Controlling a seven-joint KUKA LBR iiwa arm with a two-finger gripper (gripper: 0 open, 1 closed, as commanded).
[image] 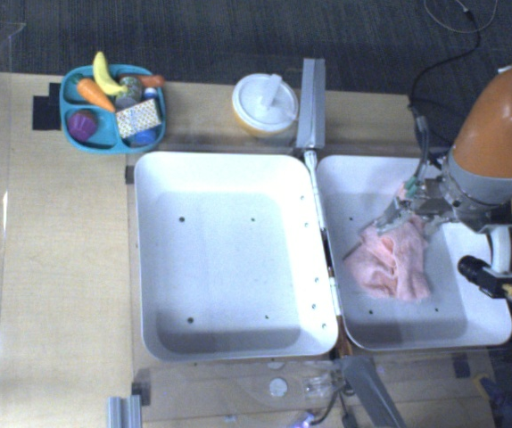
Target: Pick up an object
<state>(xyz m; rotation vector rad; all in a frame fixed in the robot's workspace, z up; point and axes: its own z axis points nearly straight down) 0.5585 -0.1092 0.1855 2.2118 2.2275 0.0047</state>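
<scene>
- Gripper [414, 205] was low in the right bin [479, 328], near the middle of its far half, with its tip at the upper edge of the pink cloth [393, 259]; we could not tell its state, because that part was small and dark.
- We saw the pink cloth lying crumpled on the floor of the right bin, about in the middle. Its top part seemed to rise a little toward the gripper, but most of it rested on the bin floor.
- We judged that the reach into the bin was done and that the grasp was at its start or just made. The lift was not yet done.
- What was left, in our opinion: to secure the cloth and to raise it free of the bin floor.
- We noted that the left bin [149, 266] held no object that we could see.
- At the far edge of the bench stood a blue tray [70, 110] with toy food, toward the far left corner, and a white lidded cup [264, 102] just behind the gap between the bins. Both were well apart from the arm.
</scene>
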